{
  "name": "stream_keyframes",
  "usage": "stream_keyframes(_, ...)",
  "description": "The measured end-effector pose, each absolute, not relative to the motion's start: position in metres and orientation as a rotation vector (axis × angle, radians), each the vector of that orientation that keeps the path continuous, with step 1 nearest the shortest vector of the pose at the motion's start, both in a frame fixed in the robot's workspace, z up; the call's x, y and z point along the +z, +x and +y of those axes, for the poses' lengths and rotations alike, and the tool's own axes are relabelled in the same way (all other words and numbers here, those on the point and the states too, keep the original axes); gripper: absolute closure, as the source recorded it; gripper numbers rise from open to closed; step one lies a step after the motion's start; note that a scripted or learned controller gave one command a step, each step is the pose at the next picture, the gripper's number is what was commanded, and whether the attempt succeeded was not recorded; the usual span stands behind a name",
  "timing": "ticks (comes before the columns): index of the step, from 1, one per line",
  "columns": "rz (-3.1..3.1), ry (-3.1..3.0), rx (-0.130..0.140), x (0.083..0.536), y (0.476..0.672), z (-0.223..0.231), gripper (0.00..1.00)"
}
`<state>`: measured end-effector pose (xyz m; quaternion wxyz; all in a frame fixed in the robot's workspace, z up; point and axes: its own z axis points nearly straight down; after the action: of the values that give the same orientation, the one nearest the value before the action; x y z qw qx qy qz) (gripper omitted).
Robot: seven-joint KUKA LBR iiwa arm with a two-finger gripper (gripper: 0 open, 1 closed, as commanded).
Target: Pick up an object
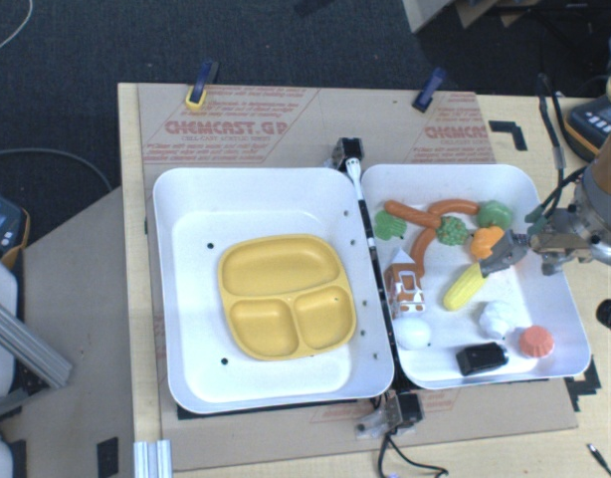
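Lying nearest in the right bin (569, 339) are a black block (481, 358) and, to its right, an orange ball (535, 342). A white egg (414, 334) rests near the bin's left wall, with a small orange and white carton (405, 287) just beyond it. A white lump (497, 318) sits beside a yellow corn cob (463, 286). Farther back, the gripper (503, 254) reaches in from the right, just above the corn, close to a small orange piece (487, 238); whether it grips anything cannot be told. Beyond lie broccoli (452, 230), green leaves (390, 225), a green lump (496, 213) and two sausages (430, 217). The left bin (176, 297) holds a yellow divided plate (286, 293).
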<state>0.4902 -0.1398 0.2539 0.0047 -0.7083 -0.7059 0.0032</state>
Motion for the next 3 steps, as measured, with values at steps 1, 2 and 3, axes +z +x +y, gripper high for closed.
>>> stream_keyframes(1, -2.222, -2.222, -0.001, 0.259, 0.492, -0.140, 0.00)
stream_keyframes(2, -2.216, -2.217, 0.005, 0.196, 0.494, -0.142, 0.00)
stream_keyframes(3, -2.215, -2.217, 0.005, 0.132, 0.494, -0.142, 0.00)
